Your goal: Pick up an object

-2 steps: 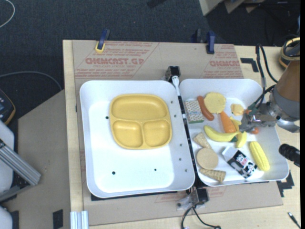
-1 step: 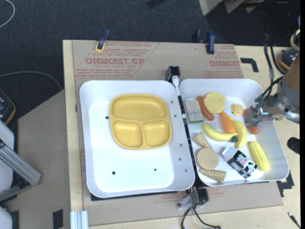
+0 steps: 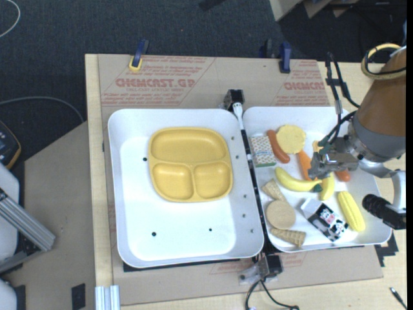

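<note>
The right bin (image 3: 258,118) holds several toy foods: a banana (image 3: 295,180), a yellow round slice (image 3: 290,136), a red sausage (image 3: 279,146), an orange carrot (image 3: 304,165), a corn cob (image 3: 350,210), a round cookie (image 3: 281,214), a waffle cone (image 3: 290,237) and a green-speckled cracker (image 3: 261,150). My gripper (image 3: 327,165) hangs low over the right half of this bin, just right of the banana's tip and beside the carrot. Dark parts hide its fingertips.
A yellow three-compartment plate (image 3: 190,162) lies in the left bin (image 3: 129,199). A small black-and-white packet (image 3: 324,217) lies near the corn. The arm's orange-banded wrist (image 3: 385,108) looms over the right bin's right edge. Clamps (image 3: 136,62) hold the cardboard at the back.
</note>
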Robot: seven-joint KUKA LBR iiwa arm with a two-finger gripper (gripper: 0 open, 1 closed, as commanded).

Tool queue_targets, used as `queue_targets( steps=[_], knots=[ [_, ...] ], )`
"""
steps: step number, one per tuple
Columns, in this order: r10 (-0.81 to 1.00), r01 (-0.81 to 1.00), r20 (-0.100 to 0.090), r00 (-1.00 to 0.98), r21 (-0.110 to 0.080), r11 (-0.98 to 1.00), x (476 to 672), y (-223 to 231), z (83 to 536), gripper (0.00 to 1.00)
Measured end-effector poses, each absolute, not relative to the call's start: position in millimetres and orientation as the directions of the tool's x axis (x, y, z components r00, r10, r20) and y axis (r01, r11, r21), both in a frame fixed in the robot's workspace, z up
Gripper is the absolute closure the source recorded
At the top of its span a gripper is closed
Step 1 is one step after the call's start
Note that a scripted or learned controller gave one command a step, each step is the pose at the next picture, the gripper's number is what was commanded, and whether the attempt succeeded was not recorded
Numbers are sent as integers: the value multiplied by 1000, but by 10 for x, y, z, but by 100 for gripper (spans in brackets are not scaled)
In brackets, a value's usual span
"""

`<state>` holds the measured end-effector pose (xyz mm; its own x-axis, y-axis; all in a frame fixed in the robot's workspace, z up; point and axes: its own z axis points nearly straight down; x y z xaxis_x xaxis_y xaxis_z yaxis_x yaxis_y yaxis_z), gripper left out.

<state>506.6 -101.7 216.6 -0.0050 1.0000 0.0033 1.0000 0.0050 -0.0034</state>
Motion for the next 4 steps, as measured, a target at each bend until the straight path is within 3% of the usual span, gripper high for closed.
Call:
queue_targets(
  steps=[2, 3, 4],
  knots=[
    [1000, 1000, 3, -6, -3, 6, 4897, 35, 2331, 100],
    [1000, 1000, 2, -7, 1, 7, 4917, 591, 2353, 100],
    [1000, 1000, 1, -1, -5, 1, 4854, 674, 2135, 100]
  ],
)
